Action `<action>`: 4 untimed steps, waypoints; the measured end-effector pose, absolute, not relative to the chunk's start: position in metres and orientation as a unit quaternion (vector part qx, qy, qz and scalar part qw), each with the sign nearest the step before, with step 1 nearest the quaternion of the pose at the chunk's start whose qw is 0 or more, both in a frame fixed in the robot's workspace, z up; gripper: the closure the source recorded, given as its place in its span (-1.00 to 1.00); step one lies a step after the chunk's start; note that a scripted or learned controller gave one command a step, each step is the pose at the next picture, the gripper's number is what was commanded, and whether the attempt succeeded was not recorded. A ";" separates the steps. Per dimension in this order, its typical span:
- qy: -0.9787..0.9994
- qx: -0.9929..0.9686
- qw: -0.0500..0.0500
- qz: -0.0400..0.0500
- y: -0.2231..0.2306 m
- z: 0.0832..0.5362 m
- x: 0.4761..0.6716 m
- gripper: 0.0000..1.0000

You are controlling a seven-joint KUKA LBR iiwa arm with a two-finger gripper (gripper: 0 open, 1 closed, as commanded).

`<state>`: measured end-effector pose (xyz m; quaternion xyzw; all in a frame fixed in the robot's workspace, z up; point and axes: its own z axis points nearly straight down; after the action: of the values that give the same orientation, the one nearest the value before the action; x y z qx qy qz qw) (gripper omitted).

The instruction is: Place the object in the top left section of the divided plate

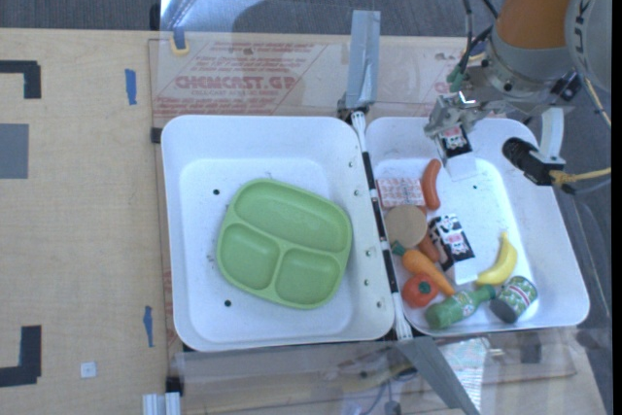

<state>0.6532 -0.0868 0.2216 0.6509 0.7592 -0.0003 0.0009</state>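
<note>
1. A green divided plate [283,243] lies in the left bin [185,170].
2. Toy foods, including a sausage [431,184], lie in the right bin [544,238], just below the gripper [449,124].
3. Whether the gripper is spread or closed cannot be told.

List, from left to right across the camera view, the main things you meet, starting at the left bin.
Left bin → green divided plate → right bin holding round cookie → carrot → banana → can.
</note>
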 end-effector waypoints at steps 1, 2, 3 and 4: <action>0.890 0.456 0.000 0.000 -0.026 0.185 0.650 1.00; 0.894 0.448 0.000 0.000 0.044 0.196 0.592 1.00; 0.894 0.449 0.002 0.002 0.043 0.207 0.593 1.00; 0.913 0.409 -0.001 0.000 0.081 0.184 0.541 1.00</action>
<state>0.5414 0.0808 0.1842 0.4085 0.9128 -0.0001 -0.0007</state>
